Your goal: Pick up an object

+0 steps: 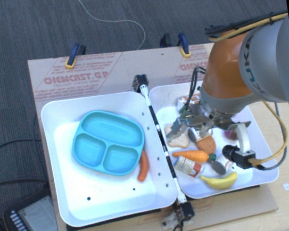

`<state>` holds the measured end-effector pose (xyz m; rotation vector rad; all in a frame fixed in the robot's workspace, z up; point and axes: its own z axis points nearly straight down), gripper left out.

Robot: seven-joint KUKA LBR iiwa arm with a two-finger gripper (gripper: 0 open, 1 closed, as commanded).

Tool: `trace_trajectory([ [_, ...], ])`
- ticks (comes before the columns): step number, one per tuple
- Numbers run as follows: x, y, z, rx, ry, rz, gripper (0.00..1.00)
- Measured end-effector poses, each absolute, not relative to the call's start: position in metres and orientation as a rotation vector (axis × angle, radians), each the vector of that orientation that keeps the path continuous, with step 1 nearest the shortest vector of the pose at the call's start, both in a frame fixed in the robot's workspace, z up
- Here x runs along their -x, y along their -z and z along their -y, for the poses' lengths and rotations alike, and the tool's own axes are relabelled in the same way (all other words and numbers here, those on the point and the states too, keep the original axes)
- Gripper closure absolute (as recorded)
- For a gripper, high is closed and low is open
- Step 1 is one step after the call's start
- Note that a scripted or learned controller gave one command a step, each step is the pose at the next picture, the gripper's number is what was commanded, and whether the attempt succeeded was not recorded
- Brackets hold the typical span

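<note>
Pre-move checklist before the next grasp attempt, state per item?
1. Gripper over the right bin: ok.
2. Something held in the jaws: cannot tell, the wrist hides them.
3. Targets within reach: ok, carrot, banana and waffle piece lie in the right bin.
4. Clutter near the gripper: not ok, items are crowded together.
5. Left bin holds the blue divided plate and an orange sausage: ok.
</note>
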<state>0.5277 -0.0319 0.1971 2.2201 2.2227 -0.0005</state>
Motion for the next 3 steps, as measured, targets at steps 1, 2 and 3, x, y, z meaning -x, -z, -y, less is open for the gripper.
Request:
trace_trajectory([
  [1,-0.492,-0.144,0.1,-2.224,0.004,-2.22,0.0],
  [2,-0.493,-0.154,0.1,-2.222,0.002,-2.222,1.0],
  [3,-0.494,-0.164,0.1,-2.221,0.001,-2.222,1.0],
])
